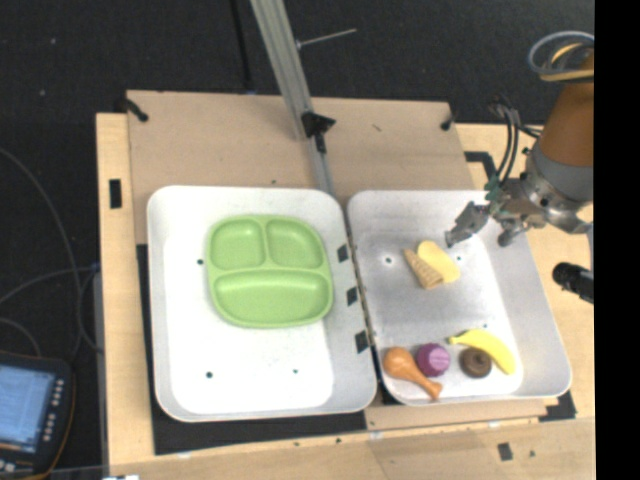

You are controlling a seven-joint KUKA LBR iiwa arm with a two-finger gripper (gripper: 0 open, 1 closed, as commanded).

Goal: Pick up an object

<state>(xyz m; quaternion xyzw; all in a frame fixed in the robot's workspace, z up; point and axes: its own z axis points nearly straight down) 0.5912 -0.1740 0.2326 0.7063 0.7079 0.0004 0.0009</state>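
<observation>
Approach step, I'd say: the pincer [487, 224] hangs spread and empty over the right bin [520, 298], just beside the yellow wedge [431, 265]. Next it must drop and clench.

Robotics lab, plywood bench [250, 143] with two white bins [170, 368], toy food, cables, control pendant [30, 413]

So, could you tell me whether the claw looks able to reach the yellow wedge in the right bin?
Probably yes: the claw hangs just right of the yellow wedge, which lies alone, nothing between them.
</observation>
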